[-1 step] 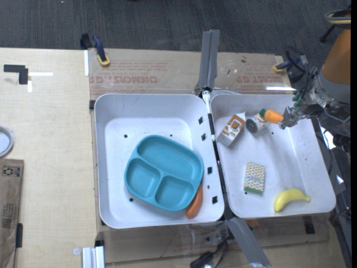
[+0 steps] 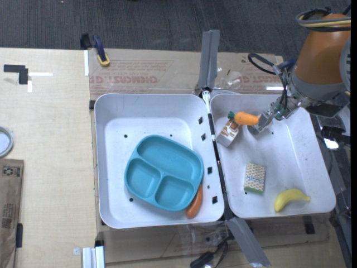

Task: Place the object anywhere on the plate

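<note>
The gripper [image 2: 262,123] is seen low in the right bin [image 2: 312,149], at its far side, touching the right end of a toy carrot [image 2: 246,118]; whether the jaws are clenched or released cannot be told. The carrot, lying beside a small carton [image 2: 227,133], is judged light, rigid and smooth, so it may slip or roll; a hold across its thicker middle is advised. The blue plate [image 2: 163,172] lies in the left bin [image 2: 111,149].
</note>
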Robot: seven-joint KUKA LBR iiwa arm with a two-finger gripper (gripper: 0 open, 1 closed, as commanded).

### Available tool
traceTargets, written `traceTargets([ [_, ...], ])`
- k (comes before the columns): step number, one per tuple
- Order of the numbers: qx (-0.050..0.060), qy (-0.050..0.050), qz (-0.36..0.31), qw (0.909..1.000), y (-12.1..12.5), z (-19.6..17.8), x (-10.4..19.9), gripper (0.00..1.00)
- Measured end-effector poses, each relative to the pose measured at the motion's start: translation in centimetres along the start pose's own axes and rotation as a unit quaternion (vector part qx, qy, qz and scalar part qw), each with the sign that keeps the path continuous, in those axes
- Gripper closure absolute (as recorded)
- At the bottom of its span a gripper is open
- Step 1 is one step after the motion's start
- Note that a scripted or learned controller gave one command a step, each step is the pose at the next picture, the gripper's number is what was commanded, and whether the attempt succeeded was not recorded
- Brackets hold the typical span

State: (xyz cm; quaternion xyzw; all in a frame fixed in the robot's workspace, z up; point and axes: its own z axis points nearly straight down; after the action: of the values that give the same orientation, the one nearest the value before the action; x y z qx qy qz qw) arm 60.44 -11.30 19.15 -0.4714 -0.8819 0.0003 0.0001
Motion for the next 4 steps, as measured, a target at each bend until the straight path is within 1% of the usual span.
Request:
traceTargets([
  [1,0.000,0.000,0.020,0.9998,1.1,0.0,2.0,1.00],
  [2,0.001,-0.001,-0.036,0.9993,2.3,0.0,8.8,1.00],
  [3,0.000,0.000,-0.152,0.9884,3.8,0.0,14.6,1.00],
  [4,-0.001,-0.001,-0.174,0.9847,6.6,-0.5,14.4,1.00],
])
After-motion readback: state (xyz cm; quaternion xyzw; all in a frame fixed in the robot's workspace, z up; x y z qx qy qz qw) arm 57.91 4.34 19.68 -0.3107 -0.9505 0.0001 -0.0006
